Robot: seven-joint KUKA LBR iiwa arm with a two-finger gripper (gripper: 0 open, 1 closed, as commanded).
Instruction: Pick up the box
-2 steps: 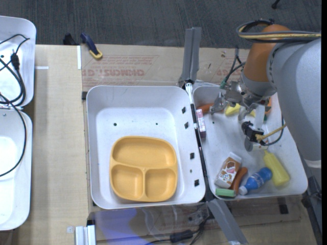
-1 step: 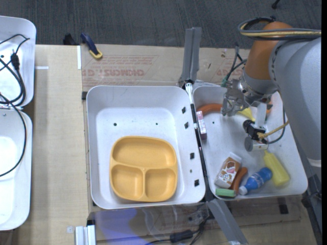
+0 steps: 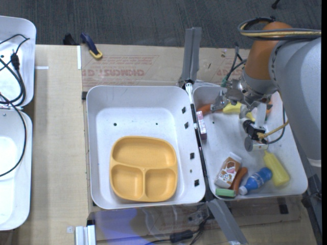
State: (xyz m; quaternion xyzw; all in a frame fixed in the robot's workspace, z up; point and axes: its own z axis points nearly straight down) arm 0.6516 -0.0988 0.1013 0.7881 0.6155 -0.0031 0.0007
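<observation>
A small white and orange carton box lies tilted near the front of the right bin. It touches a red-brown sausage on its right. A slim pink and white box leans against that bin's left wall. My gripper hangs over the back of the right bin, above a yellow banana-like piece and well behind the carton. Nothing shows between its fingers from this angle.
In the right bin's front lie a blue bottle, a yellow bottle-shaped thing and a green block. An orange piece sits at the back left. The left bin holds a yellow divided plate.
</observation>
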